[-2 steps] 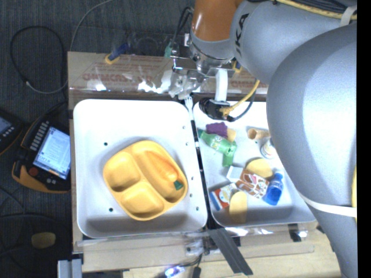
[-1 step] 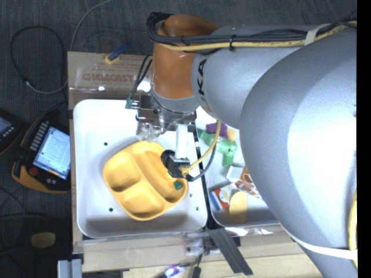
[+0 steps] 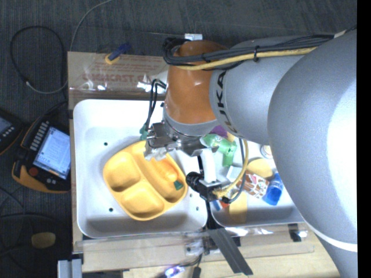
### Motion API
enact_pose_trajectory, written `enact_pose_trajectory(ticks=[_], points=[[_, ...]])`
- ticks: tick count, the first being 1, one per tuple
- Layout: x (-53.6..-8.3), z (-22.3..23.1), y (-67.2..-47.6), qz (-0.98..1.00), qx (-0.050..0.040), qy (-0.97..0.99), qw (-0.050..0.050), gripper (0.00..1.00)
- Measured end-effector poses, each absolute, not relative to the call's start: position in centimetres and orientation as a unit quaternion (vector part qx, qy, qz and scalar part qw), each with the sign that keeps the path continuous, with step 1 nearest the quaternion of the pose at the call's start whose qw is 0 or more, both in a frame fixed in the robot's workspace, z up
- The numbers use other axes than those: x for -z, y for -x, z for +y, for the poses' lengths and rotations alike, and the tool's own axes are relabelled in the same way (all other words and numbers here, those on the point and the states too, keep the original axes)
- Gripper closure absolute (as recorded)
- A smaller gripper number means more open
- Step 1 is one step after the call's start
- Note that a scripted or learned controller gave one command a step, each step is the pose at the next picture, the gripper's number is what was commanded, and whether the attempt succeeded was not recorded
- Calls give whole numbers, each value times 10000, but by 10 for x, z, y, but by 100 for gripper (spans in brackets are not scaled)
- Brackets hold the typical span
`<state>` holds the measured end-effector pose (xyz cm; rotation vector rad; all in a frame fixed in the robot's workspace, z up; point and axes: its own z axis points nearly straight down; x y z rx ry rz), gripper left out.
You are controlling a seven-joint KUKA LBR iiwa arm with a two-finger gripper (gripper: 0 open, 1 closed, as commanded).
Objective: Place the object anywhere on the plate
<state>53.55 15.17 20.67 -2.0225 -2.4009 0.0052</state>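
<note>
Jaws are hidden under the wrist so the gripper (image 3: 174, 155) is unreadable; released here over the yellow plate (image 3: 144, 184), anything carried could roll off its right edge.

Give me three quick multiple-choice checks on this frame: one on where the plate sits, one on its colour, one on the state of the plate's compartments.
1. Where is the plate?
A. In the left bin
B. In the right bin
C. On the floor

2. What colour is the plate?
A. Blue
B. Yellow
C. Red

3. How is the plate built?
A. One flat surface
B. Split into compartments by raised ridges
C. Folded in half

Answers:
1. A: it lies on the white floor of the left bin, beside the divider.
2. B: its whole surface is yellow, with an orange piece lying along its right edge under the arm's wrist.
3. B: ridges divide it into separate hollows.
</note>
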Motion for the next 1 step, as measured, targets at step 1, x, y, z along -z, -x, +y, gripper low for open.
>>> enact_pose_trajectory(ticks=[1], points=[[-127,149,-515,-7187,27,6953,-20,100]])
